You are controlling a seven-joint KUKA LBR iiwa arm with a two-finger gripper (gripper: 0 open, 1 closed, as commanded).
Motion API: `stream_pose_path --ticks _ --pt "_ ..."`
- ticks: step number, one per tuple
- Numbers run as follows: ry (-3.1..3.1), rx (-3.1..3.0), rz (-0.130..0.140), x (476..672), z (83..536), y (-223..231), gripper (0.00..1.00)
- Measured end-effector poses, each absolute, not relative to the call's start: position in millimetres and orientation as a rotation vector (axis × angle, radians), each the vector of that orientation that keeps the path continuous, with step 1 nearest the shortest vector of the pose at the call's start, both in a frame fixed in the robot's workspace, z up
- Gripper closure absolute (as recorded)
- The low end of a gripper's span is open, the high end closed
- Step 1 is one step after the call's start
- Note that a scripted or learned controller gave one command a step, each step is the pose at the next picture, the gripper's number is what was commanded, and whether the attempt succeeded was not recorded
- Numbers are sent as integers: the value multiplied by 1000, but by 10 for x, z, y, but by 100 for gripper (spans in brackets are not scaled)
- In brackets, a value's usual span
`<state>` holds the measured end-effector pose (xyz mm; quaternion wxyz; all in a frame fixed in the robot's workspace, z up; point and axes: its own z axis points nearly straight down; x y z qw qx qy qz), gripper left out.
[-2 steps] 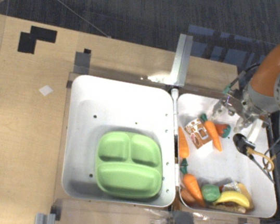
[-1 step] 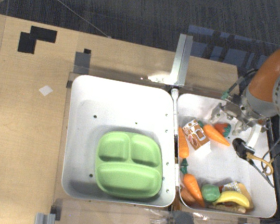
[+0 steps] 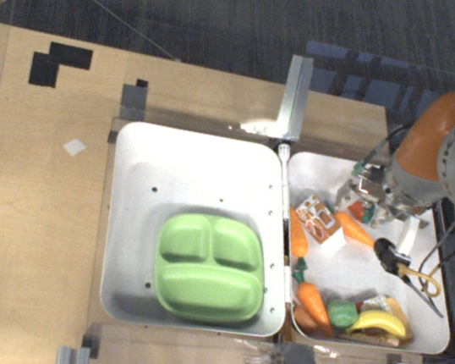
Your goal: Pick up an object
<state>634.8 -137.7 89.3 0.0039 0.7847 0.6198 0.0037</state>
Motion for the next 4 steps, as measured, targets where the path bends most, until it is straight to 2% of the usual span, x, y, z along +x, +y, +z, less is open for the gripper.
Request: stream_pose_path --ticks 1,2,3,4 --pt "1942 2452 25 6384 1037 -1361 100" --pt "1941 2448 33 6405 1162 -1352 100" --pt "2011 2410 8 6543 1371 -829 100" --pt "2258 2186 -2 6607 1143 -908 100"
